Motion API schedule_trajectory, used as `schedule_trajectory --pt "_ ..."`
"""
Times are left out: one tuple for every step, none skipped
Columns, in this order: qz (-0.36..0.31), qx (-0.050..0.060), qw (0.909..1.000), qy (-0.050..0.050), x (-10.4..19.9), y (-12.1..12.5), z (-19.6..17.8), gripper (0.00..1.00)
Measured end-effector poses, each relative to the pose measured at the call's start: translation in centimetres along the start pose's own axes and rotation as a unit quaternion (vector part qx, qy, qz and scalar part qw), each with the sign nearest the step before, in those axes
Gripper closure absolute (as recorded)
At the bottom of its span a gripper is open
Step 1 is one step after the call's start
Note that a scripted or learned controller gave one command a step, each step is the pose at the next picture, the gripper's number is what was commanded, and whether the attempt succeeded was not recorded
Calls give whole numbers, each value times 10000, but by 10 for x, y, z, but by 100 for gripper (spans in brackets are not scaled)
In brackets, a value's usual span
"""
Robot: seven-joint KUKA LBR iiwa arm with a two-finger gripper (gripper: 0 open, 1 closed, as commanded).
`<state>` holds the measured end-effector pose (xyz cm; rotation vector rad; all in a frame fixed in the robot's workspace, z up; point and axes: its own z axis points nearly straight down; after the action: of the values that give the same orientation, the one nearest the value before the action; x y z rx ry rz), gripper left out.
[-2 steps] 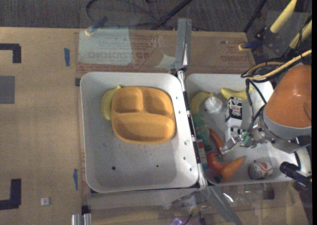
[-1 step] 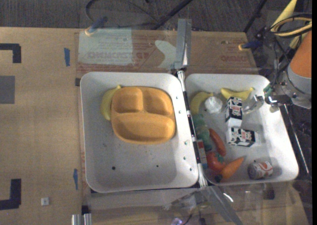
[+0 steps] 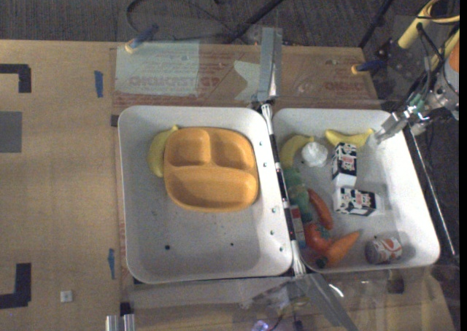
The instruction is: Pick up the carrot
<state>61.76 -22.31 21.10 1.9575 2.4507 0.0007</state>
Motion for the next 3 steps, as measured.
schedule_trajectory --pt "-1010 18 9949 25 51 15 90 0" --pt "637 -4 9980 -3 -11 50 19 0" --pt "1376 35 9905 20 23 56 46 0"
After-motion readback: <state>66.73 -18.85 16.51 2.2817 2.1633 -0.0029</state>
